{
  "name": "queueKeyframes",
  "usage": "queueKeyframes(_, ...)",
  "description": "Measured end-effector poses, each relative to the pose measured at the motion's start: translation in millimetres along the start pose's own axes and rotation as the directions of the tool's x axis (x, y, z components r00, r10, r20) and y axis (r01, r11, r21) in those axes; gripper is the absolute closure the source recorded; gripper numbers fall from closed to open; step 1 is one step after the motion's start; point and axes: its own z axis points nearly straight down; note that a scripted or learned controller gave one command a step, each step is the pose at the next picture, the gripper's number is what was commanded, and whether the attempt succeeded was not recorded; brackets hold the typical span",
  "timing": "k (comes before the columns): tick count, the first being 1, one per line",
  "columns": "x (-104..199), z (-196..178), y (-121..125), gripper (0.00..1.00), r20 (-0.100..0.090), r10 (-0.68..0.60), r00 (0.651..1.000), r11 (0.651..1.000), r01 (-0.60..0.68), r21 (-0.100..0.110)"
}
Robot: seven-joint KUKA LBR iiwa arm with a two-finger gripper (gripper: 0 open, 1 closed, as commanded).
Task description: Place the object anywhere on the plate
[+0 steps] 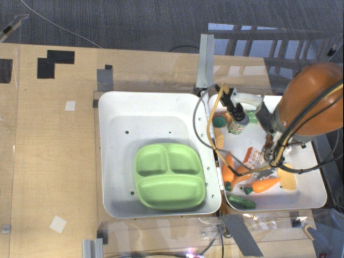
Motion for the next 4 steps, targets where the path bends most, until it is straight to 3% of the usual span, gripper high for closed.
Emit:
queueKeyframes(1,15.8,27.4,29.0,1.00,0.000,-0.266,0.964,0.964,0.266,0.000)
queueKeyframes(2,39.8,-10.9,15.0,1.00,-0.004,-0.300,0.954,0.954,0.300,0.001)
queueKeyframes(3,19.6,19.7,12.3,1.00,0.002,-0.299,0.954,0.954,0.299,0.001)
queueKeyframes(4,78.9,14.1,-18.7,1.00,-0.002,-0.300,0.954,0.954,0.300,0.002)
